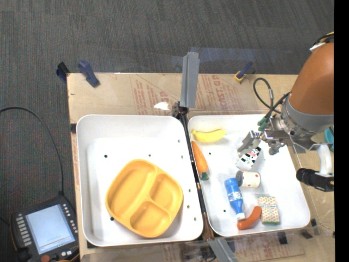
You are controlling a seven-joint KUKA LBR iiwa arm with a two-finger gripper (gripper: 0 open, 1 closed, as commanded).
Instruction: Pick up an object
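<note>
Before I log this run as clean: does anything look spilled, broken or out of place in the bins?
Nothing stands out. The yellow tray lies flat in the left bin. The banana, carrot, bottle and sausage lie loose in the right bin, none visibly damaged.

The divided tray (pixel 144 198) lies in the left bin (pixel 87 146). In the right bin (pixel 286 214), the banana (pixel 209 135) sits at the back, the carrot (pixel 199 160) along the left wall, and the cup (pixel 248 179) near the middle. The bottle (pixel 234 196), sausage (pixel 249 218) and sponge (pixel 269 209) lie toward the front.
</note>
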